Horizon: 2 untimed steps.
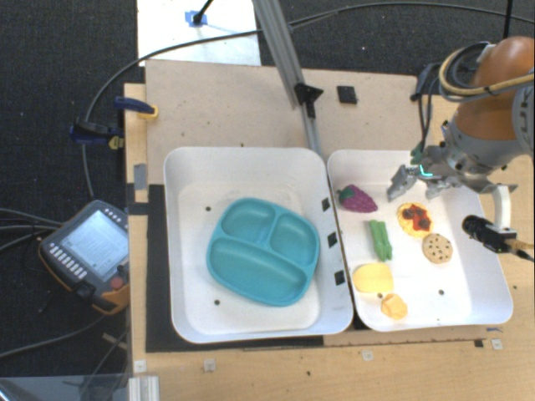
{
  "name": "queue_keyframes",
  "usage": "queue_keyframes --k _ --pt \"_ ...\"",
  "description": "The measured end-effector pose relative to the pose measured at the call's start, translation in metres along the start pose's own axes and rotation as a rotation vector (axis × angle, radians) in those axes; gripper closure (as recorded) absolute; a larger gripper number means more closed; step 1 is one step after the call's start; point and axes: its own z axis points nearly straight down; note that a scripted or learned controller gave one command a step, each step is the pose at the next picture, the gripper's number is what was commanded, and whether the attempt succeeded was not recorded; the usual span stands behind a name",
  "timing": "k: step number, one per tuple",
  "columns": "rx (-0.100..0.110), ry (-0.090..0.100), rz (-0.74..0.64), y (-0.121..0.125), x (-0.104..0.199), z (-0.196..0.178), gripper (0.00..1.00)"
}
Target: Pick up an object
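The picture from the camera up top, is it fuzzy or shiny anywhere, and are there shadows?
In the camera view the light is even and soft; the white bins look bright but without strong glare; the blue tray casts only a faint shadow; the toy food, like the cookie, looks a little soft, and the hand is slightly fuzzy.

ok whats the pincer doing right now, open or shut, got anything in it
Pincer: open, nothing between its fingers; it hangs over the right bin, close above the pizza slice.
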Motion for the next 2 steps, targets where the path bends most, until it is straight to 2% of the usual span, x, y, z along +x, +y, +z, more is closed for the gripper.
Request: queue_keyframes --k 1,2 --pt "-0.002 0.000 0.000 0.001 0.000 -0.001 0.00" --pt "0.002 0.000 -0.002 0.001 0.010 0.048 0.00"
